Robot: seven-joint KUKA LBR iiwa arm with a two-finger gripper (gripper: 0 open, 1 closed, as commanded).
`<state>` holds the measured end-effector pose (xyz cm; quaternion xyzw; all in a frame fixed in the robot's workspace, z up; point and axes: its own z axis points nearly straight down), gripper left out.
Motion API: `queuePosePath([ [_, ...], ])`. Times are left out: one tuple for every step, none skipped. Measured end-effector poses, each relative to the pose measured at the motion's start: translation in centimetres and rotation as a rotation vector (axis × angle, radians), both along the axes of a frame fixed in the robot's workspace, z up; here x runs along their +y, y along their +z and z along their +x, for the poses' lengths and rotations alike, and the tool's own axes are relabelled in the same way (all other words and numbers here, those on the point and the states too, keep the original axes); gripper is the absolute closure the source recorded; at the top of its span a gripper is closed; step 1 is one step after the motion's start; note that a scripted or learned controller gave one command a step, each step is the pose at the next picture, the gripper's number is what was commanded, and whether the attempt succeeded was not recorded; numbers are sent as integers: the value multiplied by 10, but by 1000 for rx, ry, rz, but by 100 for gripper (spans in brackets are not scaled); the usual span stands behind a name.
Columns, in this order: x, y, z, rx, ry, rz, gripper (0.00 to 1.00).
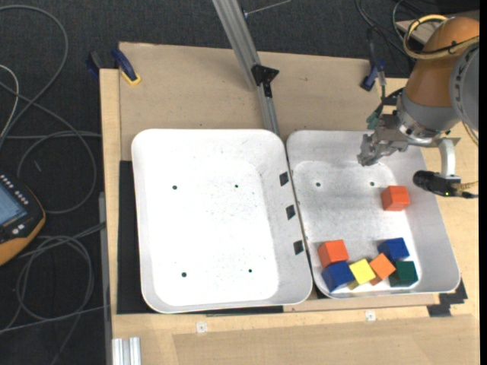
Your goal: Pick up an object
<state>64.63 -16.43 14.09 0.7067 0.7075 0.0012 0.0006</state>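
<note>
Blocks sit in the right bin (437,238), small cubes with flat sides and square corners. One orange block (395,198) sits alone near the middle of that bin. The others are bunched at the near edge: an orange one (332,252), a blue one (337,275), a yellow one (363,271), another orange one (383,265), a second blue one (393,248) and a green one (405,273). Some of them touch.

My hand (370,153) hangs over the far part of the right bin, well apart from the blocks. It points down and it holds nothing. I cannot tell if it is spread or pressed together. My arm (445,59) comes in from the right, orange and round up top, grey lower down.

Both bins are white and shallow, with round corners and tiny dark specks. The left bin (152,204) has a few dark dots. The bins rest side by side on a pale wood table (190,90). A grey metal pole (240,44) leans over it. Black cables (46,128) curl on the dark floor.
</note>
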Motion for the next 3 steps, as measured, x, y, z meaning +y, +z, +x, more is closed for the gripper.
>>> queuePosePath([
  [-4, 45, 3, -4, 0, -2, 100],
  [-4, 88, 5, -5, 0, -2, 100],
  [39, 97, -26, 4, 3, 2, 100],
])
